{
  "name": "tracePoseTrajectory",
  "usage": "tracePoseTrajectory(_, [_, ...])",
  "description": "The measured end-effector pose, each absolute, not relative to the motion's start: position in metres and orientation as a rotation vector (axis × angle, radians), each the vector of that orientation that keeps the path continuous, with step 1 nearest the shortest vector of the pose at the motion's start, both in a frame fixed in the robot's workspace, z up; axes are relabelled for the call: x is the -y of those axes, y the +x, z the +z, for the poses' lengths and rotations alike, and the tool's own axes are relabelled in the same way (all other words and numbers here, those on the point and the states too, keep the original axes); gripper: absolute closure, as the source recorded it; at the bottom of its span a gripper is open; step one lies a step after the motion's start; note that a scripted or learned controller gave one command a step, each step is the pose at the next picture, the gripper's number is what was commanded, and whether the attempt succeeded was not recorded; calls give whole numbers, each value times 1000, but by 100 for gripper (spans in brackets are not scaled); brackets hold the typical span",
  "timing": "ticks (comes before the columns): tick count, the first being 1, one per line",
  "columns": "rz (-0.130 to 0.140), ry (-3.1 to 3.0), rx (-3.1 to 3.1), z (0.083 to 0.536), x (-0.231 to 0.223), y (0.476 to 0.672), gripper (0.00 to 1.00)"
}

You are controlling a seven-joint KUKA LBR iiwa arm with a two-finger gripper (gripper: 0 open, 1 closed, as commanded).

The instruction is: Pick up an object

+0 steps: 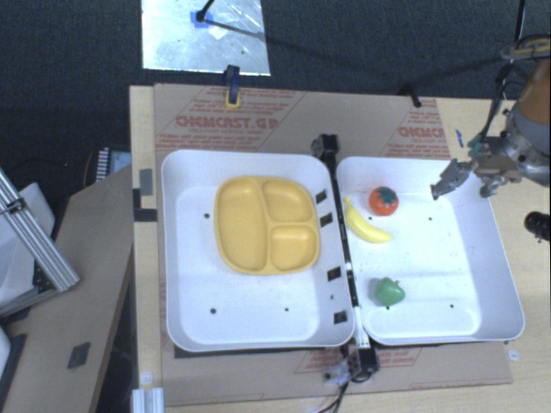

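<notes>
The right bin (465,256) holds three toy foods: a red tomato (384,200) near its back left, a yellow banana (366,225) just in front of the tomato, and a green pepper (389,292) near the front left. My gripper (467,181) hangs above the right bin's back right part, well to the right of the tomato. Its two dark fingers are spread apart with nothing between them.
The left bin (185,299) holds a yellow divided plate (265,224). A black hinge strip (337,248) runs between the bins. The grey arm with its orange band (534,101) comes in from the right edge. Cardboard lies under both bins.
</notes>
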State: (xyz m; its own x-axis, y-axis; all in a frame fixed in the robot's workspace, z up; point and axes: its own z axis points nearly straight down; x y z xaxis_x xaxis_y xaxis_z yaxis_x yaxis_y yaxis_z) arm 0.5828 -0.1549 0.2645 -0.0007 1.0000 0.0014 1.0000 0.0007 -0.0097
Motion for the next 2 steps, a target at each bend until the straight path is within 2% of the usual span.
tracePoseTrajectory(1, [-1, -2219, 2226, 271, 154, 585, 0])
tracePoseTrajectory(2, [1, -2221, 2223, 229, 158, 587, 0])
